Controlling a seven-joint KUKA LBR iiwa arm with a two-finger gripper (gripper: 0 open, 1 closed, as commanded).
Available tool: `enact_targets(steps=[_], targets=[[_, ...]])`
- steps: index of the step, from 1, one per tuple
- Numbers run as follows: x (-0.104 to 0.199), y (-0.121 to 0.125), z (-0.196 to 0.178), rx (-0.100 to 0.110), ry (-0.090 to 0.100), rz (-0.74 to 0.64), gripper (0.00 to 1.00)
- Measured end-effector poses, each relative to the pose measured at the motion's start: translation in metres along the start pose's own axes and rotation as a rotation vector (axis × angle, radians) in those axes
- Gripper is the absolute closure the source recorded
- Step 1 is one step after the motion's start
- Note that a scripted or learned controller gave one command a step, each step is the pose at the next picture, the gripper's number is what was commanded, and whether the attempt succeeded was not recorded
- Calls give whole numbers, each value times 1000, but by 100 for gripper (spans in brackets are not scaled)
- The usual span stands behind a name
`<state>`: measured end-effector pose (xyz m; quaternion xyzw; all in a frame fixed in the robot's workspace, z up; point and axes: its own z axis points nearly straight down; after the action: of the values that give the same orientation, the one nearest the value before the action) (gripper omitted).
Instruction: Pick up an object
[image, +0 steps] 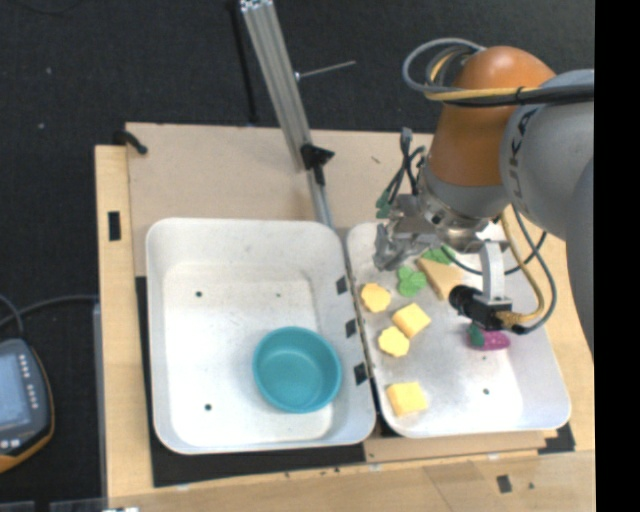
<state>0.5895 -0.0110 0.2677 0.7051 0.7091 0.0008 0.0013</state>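
While the gripper (392, 255) hangs over the right bin (530, 385), finger state can't tell, green piece (411, 279) just below it, yellow blocks (410, 320) nearby, blue bowl (295, 369) in left bin (180, 300).

In the right bin (520, 400) we see four yellow blocks (411, 320) lying loose near its left side, a green piece (411, 279) just above them, and a purple piece (492, 339) further right. A teal bowl (296, 369) sits upright in the left bin (200, 270).
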Motion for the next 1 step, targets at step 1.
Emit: enact_targets(steps=[1], targets=[[47, 12, 21, 4, 0, 0, 100]])
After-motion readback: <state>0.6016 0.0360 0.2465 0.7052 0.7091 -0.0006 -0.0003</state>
